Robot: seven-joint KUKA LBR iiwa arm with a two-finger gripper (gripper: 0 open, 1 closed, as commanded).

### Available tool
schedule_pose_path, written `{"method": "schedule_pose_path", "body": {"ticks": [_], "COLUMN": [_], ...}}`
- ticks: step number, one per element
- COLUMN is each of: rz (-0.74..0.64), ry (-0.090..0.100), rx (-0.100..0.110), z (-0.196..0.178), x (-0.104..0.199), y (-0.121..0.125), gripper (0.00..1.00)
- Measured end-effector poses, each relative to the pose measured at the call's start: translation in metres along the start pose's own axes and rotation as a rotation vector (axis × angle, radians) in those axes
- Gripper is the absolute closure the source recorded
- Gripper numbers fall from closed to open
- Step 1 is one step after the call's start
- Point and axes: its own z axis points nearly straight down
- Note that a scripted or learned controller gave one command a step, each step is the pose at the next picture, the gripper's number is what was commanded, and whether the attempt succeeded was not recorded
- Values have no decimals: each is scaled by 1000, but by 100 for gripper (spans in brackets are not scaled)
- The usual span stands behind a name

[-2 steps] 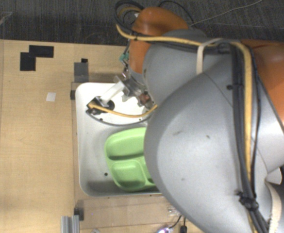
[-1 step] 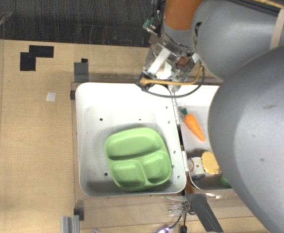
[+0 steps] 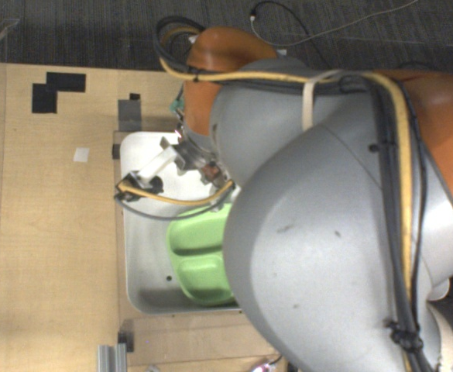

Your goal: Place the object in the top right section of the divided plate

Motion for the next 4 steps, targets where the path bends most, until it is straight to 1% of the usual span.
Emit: {"method": "schedule_pose_path", "body": {"ticks": [1,2,4], "rz": [380,400,400], "ry": [2,3,2], "rx": [0,-1,-2], "z": [-52,-111,-111], "x": [-37,-30,-30], "y": [-36,-31,-31], "gripper": [0,0,0]}}
